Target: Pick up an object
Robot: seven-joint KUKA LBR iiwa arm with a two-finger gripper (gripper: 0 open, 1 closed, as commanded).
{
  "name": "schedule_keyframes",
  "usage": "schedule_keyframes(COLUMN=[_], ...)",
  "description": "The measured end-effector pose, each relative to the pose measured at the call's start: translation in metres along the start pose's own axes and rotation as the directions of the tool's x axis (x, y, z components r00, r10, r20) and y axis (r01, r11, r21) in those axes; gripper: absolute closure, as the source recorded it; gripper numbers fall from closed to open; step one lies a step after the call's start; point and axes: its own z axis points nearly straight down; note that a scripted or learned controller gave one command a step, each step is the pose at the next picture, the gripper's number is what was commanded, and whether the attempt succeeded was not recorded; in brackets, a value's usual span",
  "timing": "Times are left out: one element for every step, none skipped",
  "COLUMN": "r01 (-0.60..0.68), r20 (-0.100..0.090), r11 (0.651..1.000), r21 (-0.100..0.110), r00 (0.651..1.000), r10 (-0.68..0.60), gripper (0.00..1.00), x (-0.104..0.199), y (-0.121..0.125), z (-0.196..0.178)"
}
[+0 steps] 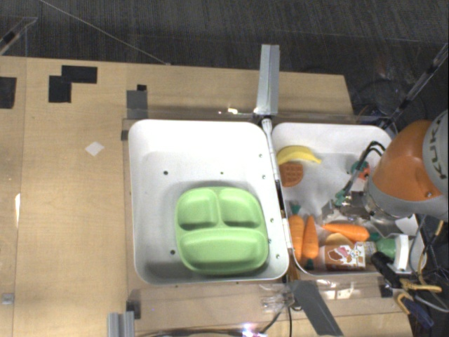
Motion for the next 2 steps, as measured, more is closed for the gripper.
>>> schedule_keyframes(r01=[-0.057, -0.168], r20=[0.001, 0.004], r11=[0.998, 0.985], r21=[0.027, 0.029], r00=[0.998, 0.986], r10=[0.057, 0.168], gripper=[0.00, 0.00], x=[-0.010, -0.044], y=[-0.006, -0.003], z=[-0.044, -0.063])
